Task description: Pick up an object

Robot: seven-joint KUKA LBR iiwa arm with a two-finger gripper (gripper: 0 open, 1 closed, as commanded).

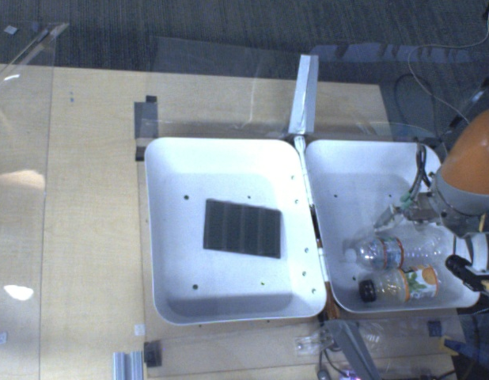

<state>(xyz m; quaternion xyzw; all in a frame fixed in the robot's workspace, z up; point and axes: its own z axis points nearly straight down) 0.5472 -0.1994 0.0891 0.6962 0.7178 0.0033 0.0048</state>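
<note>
Clear bottle [395, 252] just below gripper [408, 209]

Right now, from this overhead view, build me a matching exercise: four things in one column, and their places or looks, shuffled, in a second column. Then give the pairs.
Column one:
1. dark ridged mat
2. clear plastic bottle
3. bottle with the black cap
4. orange band on the arm

Column two:
A. lies on its side nearest the front rim of the right bin
B. lies flat in the left bin
C. sits at the view's right edge, above the right bin
D. lies on its side in the right bin, just below the gripper

Pairs: 1-B, 2-D, 3-A, 4-C
</note>
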